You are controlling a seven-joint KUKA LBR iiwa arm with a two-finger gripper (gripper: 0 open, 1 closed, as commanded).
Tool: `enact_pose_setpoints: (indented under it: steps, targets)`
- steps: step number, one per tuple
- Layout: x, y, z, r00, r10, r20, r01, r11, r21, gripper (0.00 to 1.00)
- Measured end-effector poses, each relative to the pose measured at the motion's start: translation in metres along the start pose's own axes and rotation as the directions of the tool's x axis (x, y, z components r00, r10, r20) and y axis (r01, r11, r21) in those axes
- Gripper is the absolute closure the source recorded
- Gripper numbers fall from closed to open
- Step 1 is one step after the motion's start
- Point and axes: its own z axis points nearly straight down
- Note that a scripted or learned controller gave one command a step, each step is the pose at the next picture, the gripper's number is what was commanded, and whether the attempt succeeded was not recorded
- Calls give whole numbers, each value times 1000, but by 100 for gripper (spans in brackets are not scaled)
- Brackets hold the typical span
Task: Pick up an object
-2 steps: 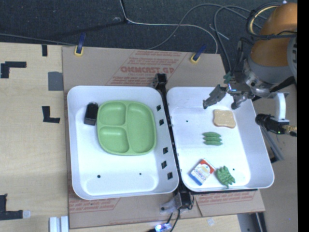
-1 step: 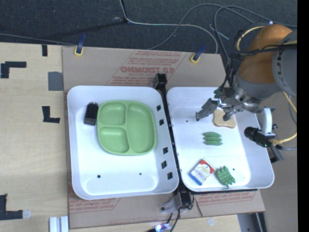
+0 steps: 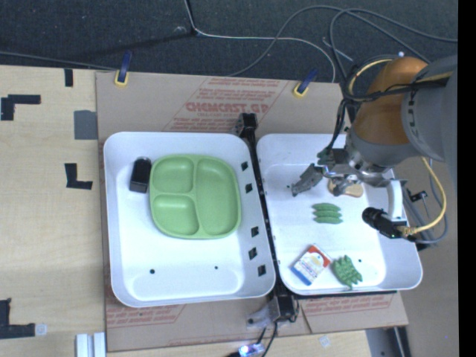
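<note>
My gripper (image 3: 320,186) hangs over the upper middle of the right bin (image 3: 286,151), open, with nothing between its fingers. One finger (image 3: 303,181) points left and down toward the bin floor. The other finger sits beside a small tan object (image 3: 356,190), which is partly hidden under the wrist. A green pea pod (image 3: 327,213) lies just below the gripper. Near the front of the same bin are a small white, orange and blue packet (image 3: 311,264) and a green leafy toy (image 3: 346,271).
The left bin (image 3: 123,236) holds a green divided plate (image 3: 195,196) and a black block (image 3: 140,175) at the plate's left. A black divider with clips (image 3: 256,199) runs between the bins. Cables (image 3: 416,225) loop by the right bin's right edge.
</note>
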Motion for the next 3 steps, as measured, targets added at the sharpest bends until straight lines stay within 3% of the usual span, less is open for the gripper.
enact_pose_setpoints:
  steps: [1,2,3]
  targets:
    - [7,3,46,1000,0,0,0,1000,-2,0]
    - [8,3,34,1000,-2,0,2,1000,-2,100]
    - [9,6,-28,1000,0,0,0,1000,-10,100]
